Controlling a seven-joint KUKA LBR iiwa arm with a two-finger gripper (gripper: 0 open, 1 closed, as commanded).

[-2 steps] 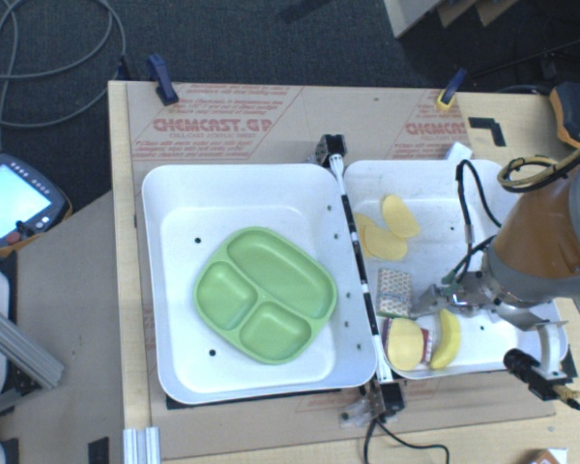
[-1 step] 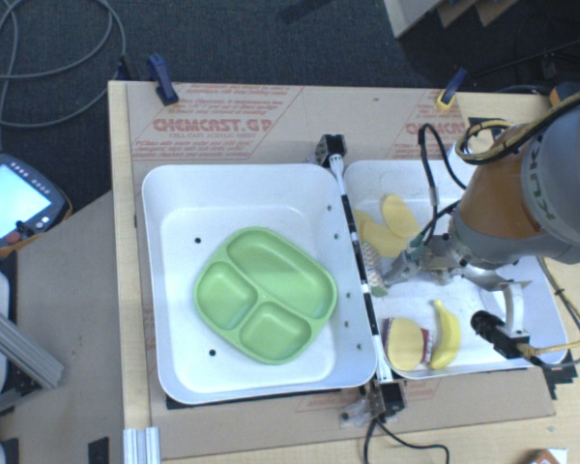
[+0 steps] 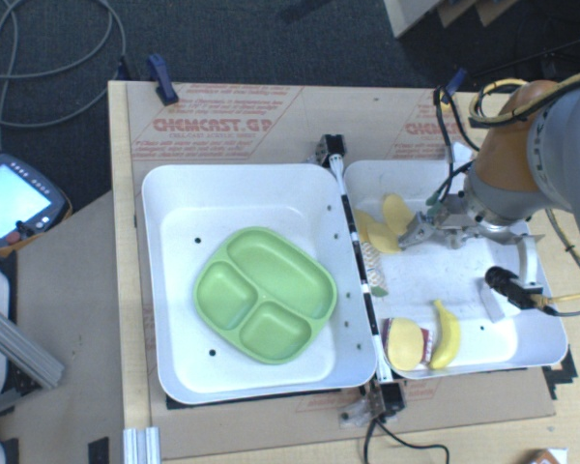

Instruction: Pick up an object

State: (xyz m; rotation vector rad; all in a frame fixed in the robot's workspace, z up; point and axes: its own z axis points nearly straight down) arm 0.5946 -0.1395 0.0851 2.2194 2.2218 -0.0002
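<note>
Gripper (image 3: 416, 234) is low in the right bin (image 3: 420, 283) near its far-left corner; too blurred to tell if it's open or closed. Pale yellow pieces (image 3: 387, 220) lie just left of its tip, possibly touching. Banana (image 3: 448, 334) and a hard-to-identify round yellow-red item (image 3: 406, 344) lie at the near edge. Green plate (image 3: 264, 294) is in the left bin (image 3: 174, 211).

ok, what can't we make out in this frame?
All camera view:
- Pale yellow pieces by the gripper: too blurred to identify, and whether it touches them is unclear.
- Right bin, far right corner: hidden under the arm.
- Round item beside the banana: too small to name.
</note>
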